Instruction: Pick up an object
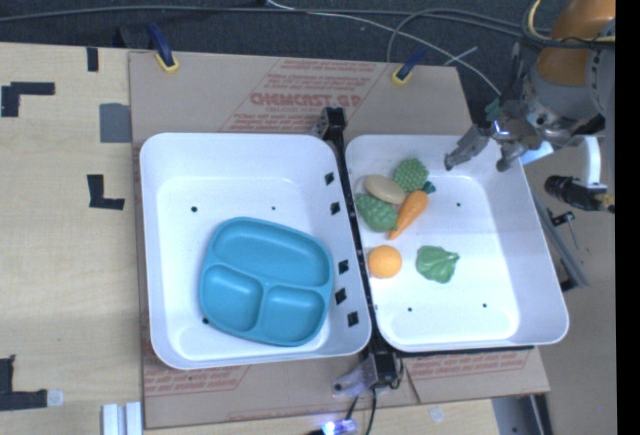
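Note:
In the right bin (505, 268) lie several toy foods: a beige potato-like piece (383, 189), a carrot (410, 211), a green bumpy piece (410, 173), a dark green leafy piece (375, 213), an orange ball (384, 262) and a green leaf piece (437, 263). My gripper (488, 152) hangs over the bin's far right corner, open, with nothing between its two spread fingers. It stands to the right of the food cluster and apart from it.
The left bin (170, 173) holds a blue divided plate (265, 280). Black clips (334, 123) join the bins along the middle wall. Cables run across the dark back area. The arm's grey body (565, 73) rises at the right edge.

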`<control>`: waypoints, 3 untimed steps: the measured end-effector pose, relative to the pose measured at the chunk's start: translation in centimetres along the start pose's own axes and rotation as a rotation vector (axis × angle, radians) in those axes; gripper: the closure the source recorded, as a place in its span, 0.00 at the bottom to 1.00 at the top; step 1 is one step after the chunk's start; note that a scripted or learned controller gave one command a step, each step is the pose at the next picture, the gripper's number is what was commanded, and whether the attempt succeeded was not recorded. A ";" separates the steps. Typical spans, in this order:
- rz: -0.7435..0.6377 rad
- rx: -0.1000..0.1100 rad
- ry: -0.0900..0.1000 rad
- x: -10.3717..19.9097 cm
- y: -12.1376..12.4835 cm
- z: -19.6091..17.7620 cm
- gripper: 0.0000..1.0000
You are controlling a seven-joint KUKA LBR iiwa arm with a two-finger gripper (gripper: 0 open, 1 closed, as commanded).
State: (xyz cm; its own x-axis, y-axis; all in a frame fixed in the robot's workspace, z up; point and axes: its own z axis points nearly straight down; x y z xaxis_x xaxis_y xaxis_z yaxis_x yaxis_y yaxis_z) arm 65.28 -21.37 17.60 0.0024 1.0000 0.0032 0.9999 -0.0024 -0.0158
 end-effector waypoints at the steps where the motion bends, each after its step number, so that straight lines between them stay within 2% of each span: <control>1: -0.004 -0.014 -0.003 0.1 0.3 -1.0 0.00; 3: -0.005 -0.015 -0.005 0.0 0.9 8.5 0.00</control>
State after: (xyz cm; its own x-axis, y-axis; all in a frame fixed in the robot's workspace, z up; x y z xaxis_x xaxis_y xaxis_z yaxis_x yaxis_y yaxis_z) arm 66.08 -21.30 9.06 -0.0030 1.0000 -0.0018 1.0000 0.0030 -0.0009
